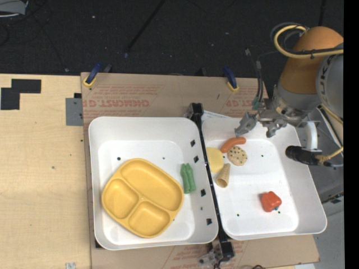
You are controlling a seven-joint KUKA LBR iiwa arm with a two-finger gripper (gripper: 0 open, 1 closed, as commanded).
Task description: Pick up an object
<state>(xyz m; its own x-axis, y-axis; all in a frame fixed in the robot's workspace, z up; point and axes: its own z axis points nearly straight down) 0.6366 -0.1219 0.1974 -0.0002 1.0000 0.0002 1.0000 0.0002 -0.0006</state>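
A robotics lab or test bench is indicated. An industrial arm with an orange band and looped cabling is mounted at the right, its gripper hung over the far edge of the right white bin. Beyond the gripper, a cardboard sheet is clamped to the bench by blue and yellow clamps. Left of the gripper, a second white bin is set on a plywood table marked with black squares. Toy food lies in the bin below the gripper, and dark carpet lies beyond the bench.
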